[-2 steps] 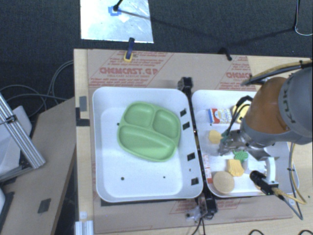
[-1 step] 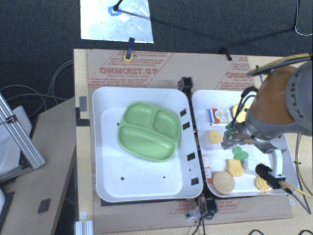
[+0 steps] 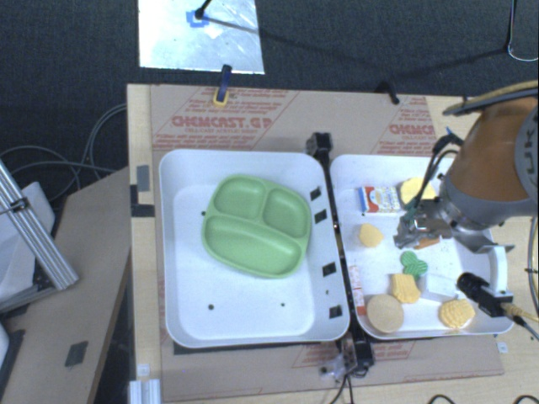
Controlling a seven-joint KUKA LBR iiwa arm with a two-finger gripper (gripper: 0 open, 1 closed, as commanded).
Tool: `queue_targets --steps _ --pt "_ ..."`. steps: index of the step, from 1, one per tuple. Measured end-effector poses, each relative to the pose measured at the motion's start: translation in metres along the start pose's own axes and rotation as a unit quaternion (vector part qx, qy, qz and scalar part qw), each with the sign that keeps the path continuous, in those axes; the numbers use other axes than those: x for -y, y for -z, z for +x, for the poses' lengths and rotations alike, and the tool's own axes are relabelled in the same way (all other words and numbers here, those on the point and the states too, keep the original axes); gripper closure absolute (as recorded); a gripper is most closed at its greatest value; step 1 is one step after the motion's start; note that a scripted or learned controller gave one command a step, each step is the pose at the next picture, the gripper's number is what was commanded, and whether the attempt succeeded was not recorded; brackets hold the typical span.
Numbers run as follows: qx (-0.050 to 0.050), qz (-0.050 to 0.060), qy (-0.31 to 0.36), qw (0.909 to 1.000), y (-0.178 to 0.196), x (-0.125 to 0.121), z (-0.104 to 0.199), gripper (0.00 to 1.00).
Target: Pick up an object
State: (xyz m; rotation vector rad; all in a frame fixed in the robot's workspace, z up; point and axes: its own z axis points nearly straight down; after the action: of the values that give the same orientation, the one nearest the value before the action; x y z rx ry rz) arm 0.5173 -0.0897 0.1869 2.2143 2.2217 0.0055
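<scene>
Approach step: gripper point(image 3: 410, 232) low in right bin point(image 3: 349, 175) centre, just above green toy point(image 3: 413, 265); can't tell its state, nothing visibly held. Next: drop onto toy, then lift.

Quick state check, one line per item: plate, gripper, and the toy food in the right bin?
green divided plate: upright, flat in the left bin, compartments bare
gripper: low over the right bin, fingers unclear
green toy: loose, just below the gripper
yellow waffle-like piece: lying flat
round tan cookie: lying flat
small printed box: lying flat
</scene>
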Motion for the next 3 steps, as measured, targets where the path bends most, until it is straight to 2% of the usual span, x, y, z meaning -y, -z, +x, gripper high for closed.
queue_targets --steps 1,2,3 --pt "0.000 0.000 0.001 1.0000 0.039 -0.002 0.000 1.00" --pt "-0.001 0.001 0.003 1.0000 0.048 -0.014 0.055 1.00" --pt "-0.002 0.003 0.004 1.0000 0.038 -0.009 0.113 1.00"
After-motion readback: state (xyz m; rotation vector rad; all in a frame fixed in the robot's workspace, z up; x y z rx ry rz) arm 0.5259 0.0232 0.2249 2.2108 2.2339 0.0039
